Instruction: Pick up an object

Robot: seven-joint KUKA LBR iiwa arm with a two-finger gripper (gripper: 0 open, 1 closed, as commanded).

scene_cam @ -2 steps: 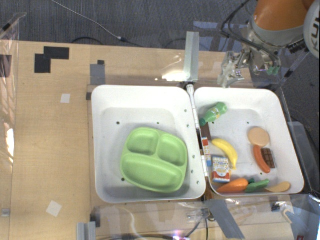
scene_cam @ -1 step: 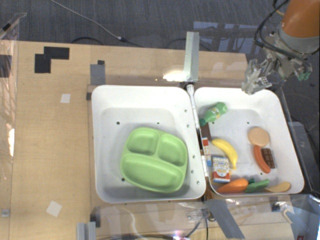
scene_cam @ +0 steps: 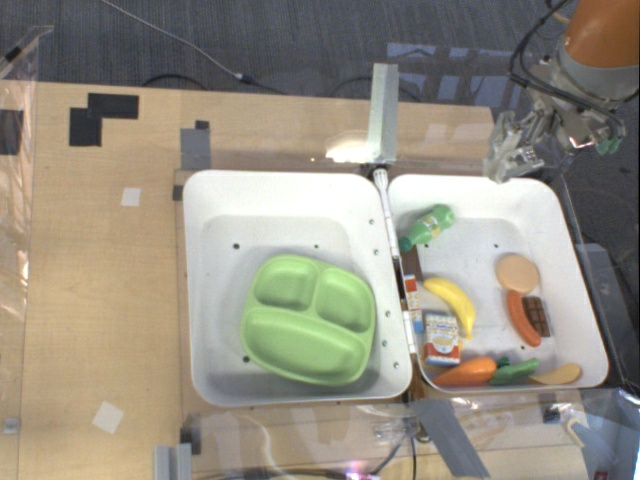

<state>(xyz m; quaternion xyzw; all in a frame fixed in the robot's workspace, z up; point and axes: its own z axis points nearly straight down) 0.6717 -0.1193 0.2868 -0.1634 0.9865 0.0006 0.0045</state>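
Observation:
My gripper point(scene_cam: 516, 151) hangs above the far edge of the right bin point(scene_cam: 553, 211), near its back right corner, open with nothing between its fingers. Below it in that bin lie a green bottle point(scene_cam: 428, 226), a yellow banana point(scene_cam: 452, 303), a tan round bun point(scene_cam: 518, 271), a red sausage point(scene_cam: 520, 320) with a brown block point(scene_cam: 538, 315) against it, a small carton point(scene_cam: 441, 337), an orange carrot point(scene_cam: 465, 371), a green vegetable piece point(scene_cam: 515, 370) and a tan oval piece point(scene_cam: 557, 373). None of them touches the gripper.
The left bin point(scene_cam: 225, 218) holds a green divided plate point(scene_cam: 310, 318). A metal post point(scene_cam: 384, 108) stands behind the seam between the bins. The wooden bench point(scene_cam: 90, 298) stretches to the left. Cables point(scene_cam: 535, 58) hang by the arm's wrist.

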